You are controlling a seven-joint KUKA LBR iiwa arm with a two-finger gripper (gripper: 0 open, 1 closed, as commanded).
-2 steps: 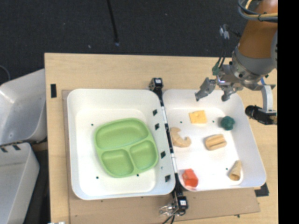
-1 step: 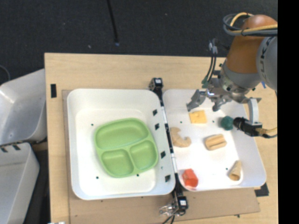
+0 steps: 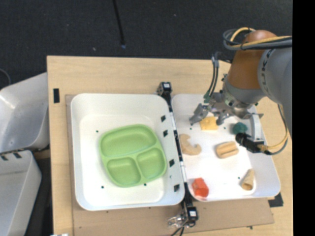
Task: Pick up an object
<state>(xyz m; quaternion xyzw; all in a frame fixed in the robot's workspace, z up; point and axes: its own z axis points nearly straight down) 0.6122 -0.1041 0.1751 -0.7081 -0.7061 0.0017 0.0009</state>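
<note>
My gripper (image 3: 210,113) hangs over the back of the right bin (image 3: 266,181), open, with its grey fingers (image 3: 199,114) spread apart. A yellow wedge (image 3: 209,124) lies on the bin floor just in front of the fingertips, partly between them but not clamped. Further pieces lie in the same bin: a curved tan piece (image 3: 189,146), a tan roll (image 3: 227,150), a red block (image 3: 200,188), a tan cone (image 3: 247,180) and a small teal piece (image 3: 239,128) beside the gripper.
The left bin (image 3: 83,181) holds a green divided plate (image 3: 133,154). A black-clipped divider (image 3: 174,141) separates the two bins. Cables (image 3: 261,146) trail from the wrist over the right bin's right side. A white box (image 3: 19,117) stands off the bench to the left.
</note>
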